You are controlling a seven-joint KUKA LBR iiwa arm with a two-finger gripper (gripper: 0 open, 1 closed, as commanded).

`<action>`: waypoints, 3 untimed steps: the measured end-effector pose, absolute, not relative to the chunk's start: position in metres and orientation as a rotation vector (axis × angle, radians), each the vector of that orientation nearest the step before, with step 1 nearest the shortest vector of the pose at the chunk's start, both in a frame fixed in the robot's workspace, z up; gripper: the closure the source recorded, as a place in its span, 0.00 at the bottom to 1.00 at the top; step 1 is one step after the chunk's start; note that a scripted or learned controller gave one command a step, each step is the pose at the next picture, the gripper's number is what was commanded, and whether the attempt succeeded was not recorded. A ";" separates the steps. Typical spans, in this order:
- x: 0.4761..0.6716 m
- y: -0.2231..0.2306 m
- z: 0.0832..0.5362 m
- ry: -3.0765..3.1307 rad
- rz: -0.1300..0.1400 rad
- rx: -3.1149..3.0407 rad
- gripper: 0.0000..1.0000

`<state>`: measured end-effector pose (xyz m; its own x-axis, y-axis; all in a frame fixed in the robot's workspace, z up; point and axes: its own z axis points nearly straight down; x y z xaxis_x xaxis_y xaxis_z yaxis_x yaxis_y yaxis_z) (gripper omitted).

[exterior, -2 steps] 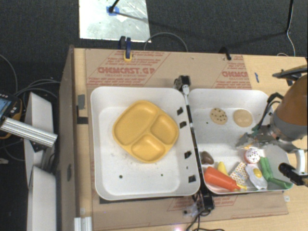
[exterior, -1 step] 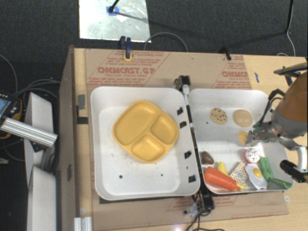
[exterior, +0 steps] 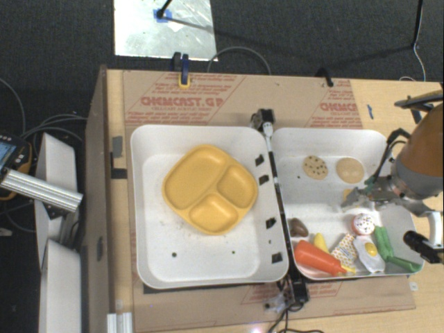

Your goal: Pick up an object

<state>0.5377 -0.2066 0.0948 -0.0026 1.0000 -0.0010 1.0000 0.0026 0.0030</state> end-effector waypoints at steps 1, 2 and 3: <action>0.485 -0.207 0.084 2.220 -0.001 2.224 0.00; 0.546 -0.136 0.085 2.234 0.009 2.205 0.00; 0.544 -0.141 0.095 2.225 0.004 2.214 1.00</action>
<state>0.5438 -0.1413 0.0953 -0.0052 1.0000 -0.0003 1.0000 0.0052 0.0037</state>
